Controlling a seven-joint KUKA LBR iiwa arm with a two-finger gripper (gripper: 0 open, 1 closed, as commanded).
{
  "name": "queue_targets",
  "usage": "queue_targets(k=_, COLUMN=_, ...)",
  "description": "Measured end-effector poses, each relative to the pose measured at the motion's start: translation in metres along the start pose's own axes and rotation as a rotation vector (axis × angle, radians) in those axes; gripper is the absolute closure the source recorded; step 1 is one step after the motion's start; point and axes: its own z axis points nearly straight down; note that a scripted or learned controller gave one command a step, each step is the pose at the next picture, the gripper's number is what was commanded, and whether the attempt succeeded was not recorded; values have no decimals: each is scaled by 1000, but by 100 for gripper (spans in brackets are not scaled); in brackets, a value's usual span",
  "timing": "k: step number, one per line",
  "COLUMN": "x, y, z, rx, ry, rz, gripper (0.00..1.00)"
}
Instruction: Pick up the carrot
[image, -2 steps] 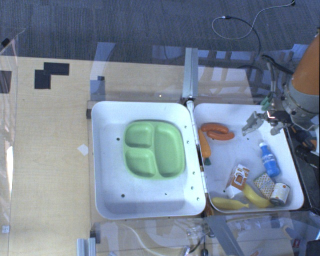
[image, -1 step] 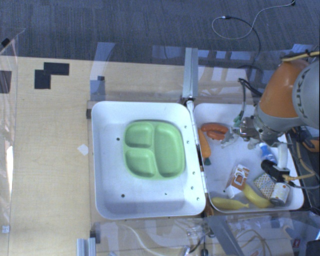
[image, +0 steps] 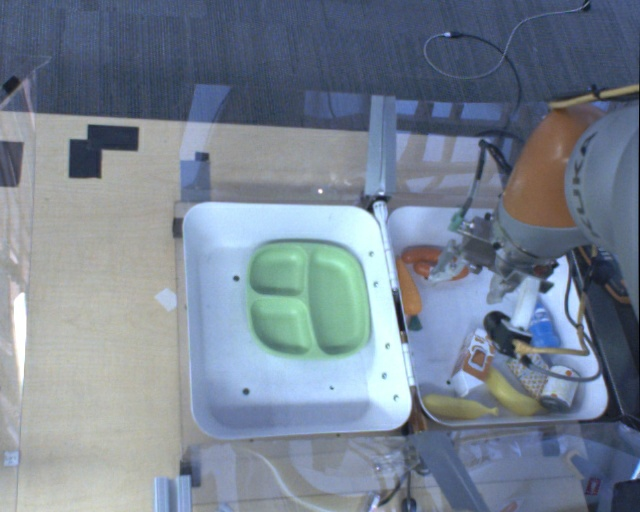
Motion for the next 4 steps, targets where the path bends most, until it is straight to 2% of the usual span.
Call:
queue_targets(k=1, x=-94, y=21, z=20, rx=1, ry=-1, rz=55, gripper=0)
queue_targets(k=2, x=-56, y=18, z=94, rx=-8, ry=3, rz=299, gripper=0)
queue_targets(k=3, x=-53, y=20, z=85, rx=-11, ry=6, rz=292, gripper=100)
queue_targets(k=4, x=-137, y=-32, z=-23, rx=0, ry=-1, rz=522, gripper=100)
